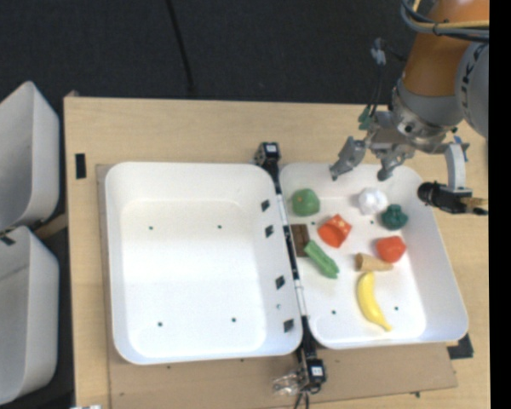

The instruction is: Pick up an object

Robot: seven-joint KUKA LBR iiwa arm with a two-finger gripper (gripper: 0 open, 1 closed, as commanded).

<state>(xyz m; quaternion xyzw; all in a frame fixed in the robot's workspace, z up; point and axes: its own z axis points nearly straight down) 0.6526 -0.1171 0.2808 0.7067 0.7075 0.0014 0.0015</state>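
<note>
**Inspector:** Over the right bin (439,309), from the overhead camera, what do I log for the tool?

**Operator:** I see the gripper (364,168) hanging above the bin's far edge with its two fingers spread apart and nothing between them. All candidate objects lie in that bin: a green ball (305,201), a white ball (371,200), a dark green piece (395,217), two red-orange blocks (334,231), a green cylinder (322,260) and a banana (371,300). The left bin (119,228) sits alongside.

**Inspector:** Your recommended approach?

**Operator:** I judge the white ball nearest the tool, but round and likely to roll out of a pinch. I'd favour a faceted red-orange block: flat sides suit parallel fingers. I'd centre over it, descend straight, and avoid nudging neighbours, since the items sit close together.

**Inspector:** Surfaces?

**Operator:** Objects look like smooth moulded plastic; the bins appear glossy and shallow, with rounded corners.
</note>
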